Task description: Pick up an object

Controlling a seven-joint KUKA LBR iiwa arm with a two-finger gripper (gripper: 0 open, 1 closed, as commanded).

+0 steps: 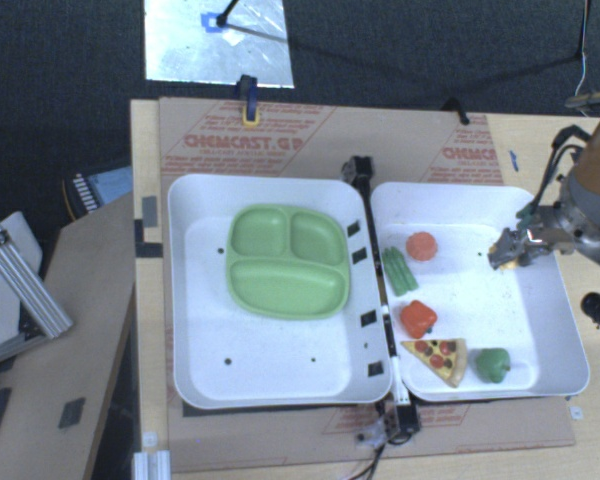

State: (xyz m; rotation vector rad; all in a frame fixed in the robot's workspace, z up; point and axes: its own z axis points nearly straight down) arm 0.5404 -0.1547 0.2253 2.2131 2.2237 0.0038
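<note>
In the right bin (550, 308) lie several toy foods: an orange-red tomato (421, 246), a green bean pod (399, 269) by the divider, a red pepper (418, 318), a pizza slice (438, 357) and a green pepper (493, 365) near the front wall. My gripper (508, 252) hangs over the right part of this bin, right of the tomato and apart from it. Nothing shows between its fingers. The arm comes in from the right edge.
The left bin (195, 288) holds a green three-compartment plate (286, 261). A black clip row (368, 268) runs along the divider between the bins. Bare bin floor lies under and in front of the gripper.
</note>
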